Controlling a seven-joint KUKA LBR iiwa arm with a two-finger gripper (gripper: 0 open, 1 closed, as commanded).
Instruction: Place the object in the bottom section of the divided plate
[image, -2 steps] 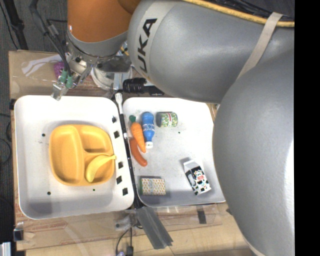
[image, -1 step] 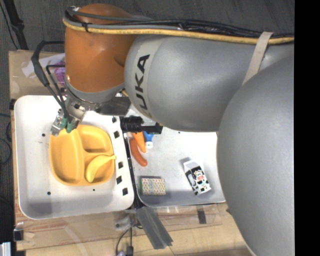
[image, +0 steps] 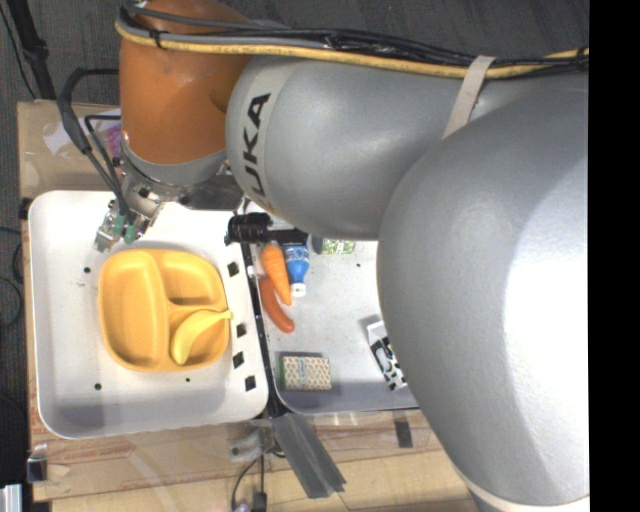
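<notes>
Arm (image: 420, 190): grey, bulky, extended from the right across the upper part of the view. Orange band (image: 170, 95): seen at upper left, above the wrist. Tool (image: 118, 226): pointed downward at the left; finger state not discernible.

Bare floor rings the divided plate (image: 150, 300) in the left bin (image: 55, 300); the arm (image: 420, 200) overhangs most of the right bin (image: 340, 290), carrot (image: 275, 275) crowding its left wall.

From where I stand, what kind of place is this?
Probably a robot test bench in a lab: a big grey arm reaches over two white bins holding a yellow plate and toy food.
</notes>
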